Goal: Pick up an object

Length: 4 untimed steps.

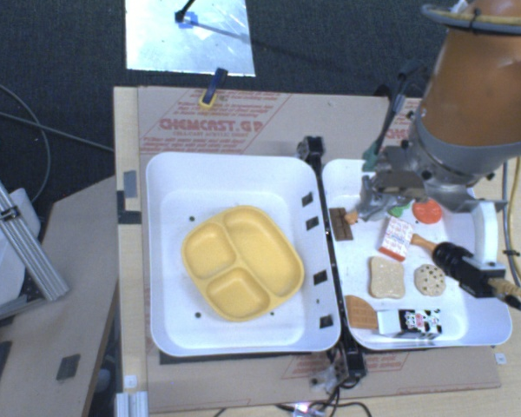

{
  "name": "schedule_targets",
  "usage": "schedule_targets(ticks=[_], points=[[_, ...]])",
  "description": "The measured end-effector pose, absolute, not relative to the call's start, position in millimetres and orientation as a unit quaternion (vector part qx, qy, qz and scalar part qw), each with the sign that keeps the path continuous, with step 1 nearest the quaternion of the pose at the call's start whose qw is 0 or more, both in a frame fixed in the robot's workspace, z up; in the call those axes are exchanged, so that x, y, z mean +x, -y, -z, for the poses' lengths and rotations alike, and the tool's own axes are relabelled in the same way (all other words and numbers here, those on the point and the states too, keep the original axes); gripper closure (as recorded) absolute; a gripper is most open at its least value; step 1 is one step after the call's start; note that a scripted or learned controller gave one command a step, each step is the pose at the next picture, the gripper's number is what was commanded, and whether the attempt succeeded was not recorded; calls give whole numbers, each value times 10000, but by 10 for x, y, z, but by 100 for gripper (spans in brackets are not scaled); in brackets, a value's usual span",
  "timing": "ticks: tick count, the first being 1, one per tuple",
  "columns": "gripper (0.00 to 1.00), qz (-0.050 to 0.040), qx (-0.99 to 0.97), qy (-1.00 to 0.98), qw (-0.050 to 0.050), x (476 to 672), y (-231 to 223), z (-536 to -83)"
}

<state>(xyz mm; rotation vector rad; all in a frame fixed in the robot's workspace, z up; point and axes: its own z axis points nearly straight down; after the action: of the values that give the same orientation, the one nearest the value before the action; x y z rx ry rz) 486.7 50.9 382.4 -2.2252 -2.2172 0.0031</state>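
My gripper (371,205) hangs low over the right bin (495,320) — whether my fingers are spread, I cannot tell — red-and-white packet (397,238) just beside them.

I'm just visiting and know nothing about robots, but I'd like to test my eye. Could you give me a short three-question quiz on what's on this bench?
1. True or false: the yellow three-compartment plastic tray lies in the left white bin.
2. Which lies nearest the front edge of the right white bin?
A. round red piece
B. black-and-white cow-patterned carton
C. round speckled cookie
3. Fill in: the square tan toast slice lies directly ____ of the cookie.

Key: 1 true; 2 B; 3 left. The arm's tool hangs over the right bin's rear part.
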Motion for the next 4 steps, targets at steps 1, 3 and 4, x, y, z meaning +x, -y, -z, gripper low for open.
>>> schedule_targets(ticks=[1, 3, 4], points=[[100, -29, -7075, 7068, 12, 5580, -382, -2547], [100, 32, -7068, 7074, -16, 5431, -1441, -1010], [100, 79, -7058, 7083, -55, 5808, -1251, -3138]])
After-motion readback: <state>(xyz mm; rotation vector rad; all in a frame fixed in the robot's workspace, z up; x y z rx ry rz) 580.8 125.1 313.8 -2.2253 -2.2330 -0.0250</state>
